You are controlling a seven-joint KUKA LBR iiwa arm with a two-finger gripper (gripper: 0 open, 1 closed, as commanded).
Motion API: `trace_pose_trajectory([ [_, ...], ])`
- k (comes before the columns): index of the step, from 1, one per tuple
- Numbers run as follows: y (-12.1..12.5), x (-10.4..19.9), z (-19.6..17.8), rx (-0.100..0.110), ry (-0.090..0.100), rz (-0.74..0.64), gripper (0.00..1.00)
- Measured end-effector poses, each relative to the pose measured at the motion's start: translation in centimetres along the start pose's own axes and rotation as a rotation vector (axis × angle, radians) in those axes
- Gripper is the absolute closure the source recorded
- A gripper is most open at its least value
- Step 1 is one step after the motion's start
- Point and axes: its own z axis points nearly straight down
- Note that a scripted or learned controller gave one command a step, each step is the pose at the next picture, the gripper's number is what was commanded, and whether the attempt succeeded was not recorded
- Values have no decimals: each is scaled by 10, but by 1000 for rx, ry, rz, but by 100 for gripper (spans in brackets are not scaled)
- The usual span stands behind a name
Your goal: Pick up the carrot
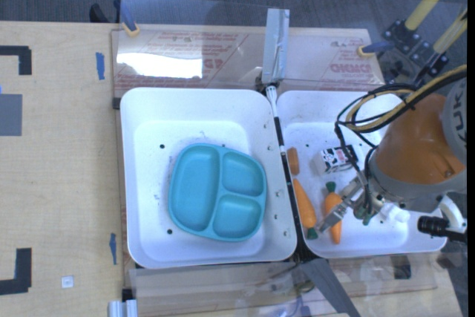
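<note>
My claw (343, 206) sits low in the right bin (386, 237), its fingers angled toward the bin's near-left corner; I cannot tell from this view whether it is released or clenched, because the fingertips merge with the items beneath them. One carrot (304, 207) lies just to the claw's left, along the divider between the bins, green end nearest the claw's tip. A second orange piece (333, 215), apparently another carrot, lies directly under the claw and is partly covered by it. Beyond the claw, toward the far wall, rest a small brown item (293, 159) and a small white-and-black object (335, 158); neither can be identified. The left bin (141, 182), well away on the claw's left, holds a blue divided plate (217, 191). My orange wrist band (415, 148) and cables hide the bin's right portion. Judgement: the low, slanted stance suits a grasp on the nearest carrot.
</note>
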Motion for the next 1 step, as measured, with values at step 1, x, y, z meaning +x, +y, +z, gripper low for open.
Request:
trace_pose_trajectory([
  [1, 2, -2, -10, -5, -6, 1, 100],
])
